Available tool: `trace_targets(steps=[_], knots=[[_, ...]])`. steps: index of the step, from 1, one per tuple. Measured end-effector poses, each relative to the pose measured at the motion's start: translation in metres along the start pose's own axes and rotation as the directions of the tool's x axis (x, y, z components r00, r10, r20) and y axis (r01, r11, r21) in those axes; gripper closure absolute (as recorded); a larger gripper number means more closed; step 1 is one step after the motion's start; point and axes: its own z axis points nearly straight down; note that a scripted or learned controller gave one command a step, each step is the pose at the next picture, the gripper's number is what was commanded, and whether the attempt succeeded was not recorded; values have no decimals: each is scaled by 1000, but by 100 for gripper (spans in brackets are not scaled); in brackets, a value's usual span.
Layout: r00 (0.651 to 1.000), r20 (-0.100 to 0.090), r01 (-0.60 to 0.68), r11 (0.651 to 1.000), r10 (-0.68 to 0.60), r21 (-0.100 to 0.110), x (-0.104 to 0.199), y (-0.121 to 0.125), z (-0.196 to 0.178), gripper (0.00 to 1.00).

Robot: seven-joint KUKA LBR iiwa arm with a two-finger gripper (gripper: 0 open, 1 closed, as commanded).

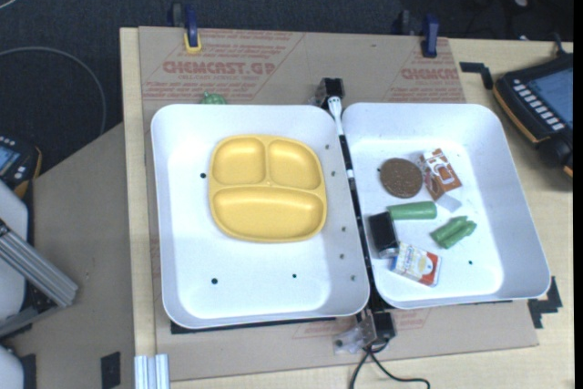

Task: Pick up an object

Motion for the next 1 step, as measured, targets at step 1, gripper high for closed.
trace_targets(steps=[1], knots=[[1000, 3, -8, 1000, 8, -6, -41, -30, -87, 100]])
